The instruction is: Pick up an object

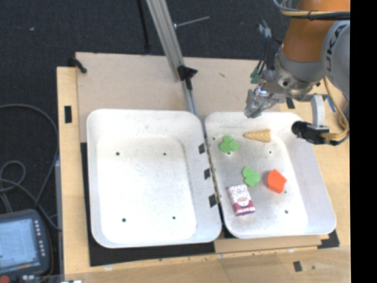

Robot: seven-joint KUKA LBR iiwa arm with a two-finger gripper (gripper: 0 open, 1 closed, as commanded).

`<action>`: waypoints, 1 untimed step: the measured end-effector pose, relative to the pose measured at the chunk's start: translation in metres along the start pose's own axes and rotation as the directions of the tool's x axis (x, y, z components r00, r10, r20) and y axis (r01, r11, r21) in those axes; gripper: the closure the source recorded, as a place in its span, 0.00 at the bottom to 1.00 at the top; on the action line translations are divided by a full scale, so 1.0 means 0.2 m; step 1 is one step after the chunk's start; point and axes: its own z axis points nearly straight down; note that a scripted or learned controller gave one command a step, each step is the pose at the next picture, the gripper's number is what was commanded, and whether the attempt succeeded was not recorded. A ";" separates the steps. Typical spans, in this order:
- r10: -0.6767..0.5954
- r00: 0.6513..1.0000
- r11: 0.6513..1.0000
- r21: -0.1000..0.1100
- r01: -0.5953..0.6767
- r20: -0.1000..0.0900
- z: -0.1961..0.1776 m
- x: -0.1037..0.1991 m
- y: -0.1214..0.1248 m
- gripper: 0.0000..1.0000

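Orange block (276, 181), glossy, boxy, beside lobed green piece (251, 176)

Robotics lab, plywood worktop (68, 158) on dark carpeted floor (35, 34), two white bins (97, 158) side by side, grey and orange industrial arm (309, 34), aluminium camera mast (165, 34), teach pendant (20, 240), loose cables (17, 175) at left

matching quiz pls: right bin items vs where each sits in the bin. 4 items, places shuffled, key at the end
Things:
1. tan cone
2. orange block
3. small carton
4. upper green clover

Places, in the right bin:
a. nearest the front edge
b. beside the lower green clover, on its right
c. by the back rim, below the gripper
d. left of the cone, near the divider

Pairs: 1-c, 2-b, 3-a, 4-d
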 end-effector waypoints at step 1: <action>-0.001 1.000 1.000 -0.002 0.001 -0.001 -0.01 0.27 0.02 1.00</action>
